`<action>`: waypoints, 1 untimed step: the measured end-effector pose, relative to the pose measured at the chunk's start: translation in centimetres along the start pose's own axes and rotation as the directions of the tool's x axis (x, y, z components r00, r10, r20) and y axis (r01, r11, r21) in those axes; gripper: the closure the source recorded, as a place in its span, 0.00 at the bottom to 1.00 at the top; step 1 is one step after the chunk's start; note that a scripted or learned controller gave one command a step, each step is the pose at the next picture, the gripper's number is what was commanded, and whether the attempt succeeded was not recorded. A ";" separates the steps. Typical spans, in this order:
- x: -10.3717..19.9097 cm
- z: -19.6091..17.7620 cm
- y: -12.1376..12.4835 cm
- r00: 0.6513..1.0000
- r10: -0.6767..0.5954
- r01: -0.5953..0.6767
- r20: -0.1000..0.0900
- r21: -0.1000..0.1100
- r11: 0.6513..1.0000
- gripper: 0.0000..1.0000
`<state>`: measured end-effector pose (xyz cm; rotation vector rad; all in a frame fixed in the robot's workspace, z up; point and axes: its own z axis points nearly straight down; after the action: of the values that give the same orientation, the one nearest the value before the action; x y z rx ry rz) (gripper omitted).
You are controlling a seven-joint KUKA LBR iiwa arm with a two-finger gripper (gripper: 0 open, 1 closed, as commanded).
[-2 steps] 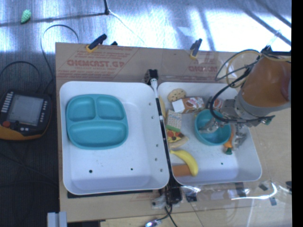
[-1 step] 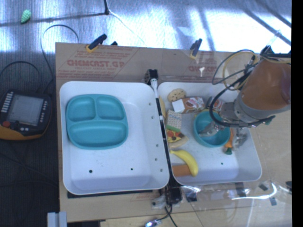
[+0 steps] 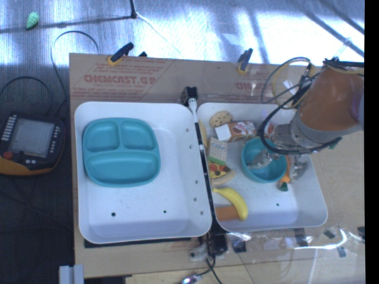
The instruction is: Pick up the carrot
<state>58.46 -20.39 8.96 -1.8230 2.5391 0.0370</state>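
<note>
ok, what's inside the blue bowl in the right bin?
The blue bowl shows only its own blue interior on the left side. The gripper and arm hang over its right part, so what lies there is hidden. The carrot sits outside, beside its right rim.

In your left white bin [image 3: 177, 218] lies a teal divided plastic tray [image 3: 121, 151]. Your right white bin [image 3: 308, 215] holds a teal bowl [image 3: 263, 161], a yellow banana [image 3: 233, 199] and a round cookie [image 3: 221, 118].

Carrot [image 3: 285, 180] mostly hidden behind gripper [image 3: 283, 164]; fingers too blurred to read. Arm [image 3: 328, 108] cut off at right edge.
</note>
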 end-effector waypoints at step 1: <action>0.0 -0.1 0.0 1.000 -0.017 0.017 0.000 0.001 1.000 0.00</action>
<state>58.50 -20.41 9.11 -1.8445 2.5233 0.0356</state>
